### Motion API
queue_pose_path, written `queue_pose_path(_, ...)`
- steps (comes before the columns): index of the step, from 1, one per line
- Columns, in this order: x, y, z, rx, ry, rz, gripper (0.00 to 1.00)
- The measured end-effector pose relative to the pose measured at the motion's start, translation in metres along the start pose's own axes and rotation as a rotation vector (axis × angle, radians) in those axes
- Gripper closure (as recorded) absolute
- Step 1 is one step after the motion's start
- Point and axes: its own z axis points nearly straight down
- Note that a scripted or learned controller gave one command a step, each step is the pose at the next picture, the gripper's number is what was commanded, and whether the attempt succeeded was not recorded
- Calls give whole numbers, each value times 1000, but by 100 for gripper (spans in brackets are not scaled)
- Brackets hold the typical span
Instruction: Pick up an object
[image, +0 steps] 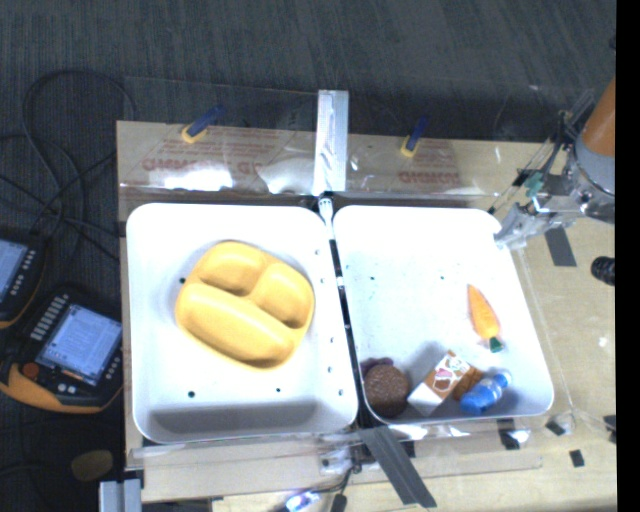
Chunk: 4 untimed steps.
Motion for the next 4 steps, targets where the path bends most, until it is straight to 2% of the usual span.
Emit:
queue_pose_path(1,7,-6,115,2,-2,144,0)
queue_pose_path(2,51,-5,99,2,0,125,0)
queue_pose_path(3,-1,11,57,0,-4,1,0)
queue_pose_path(4,-5,63,-24,-1,-5,-190,0)
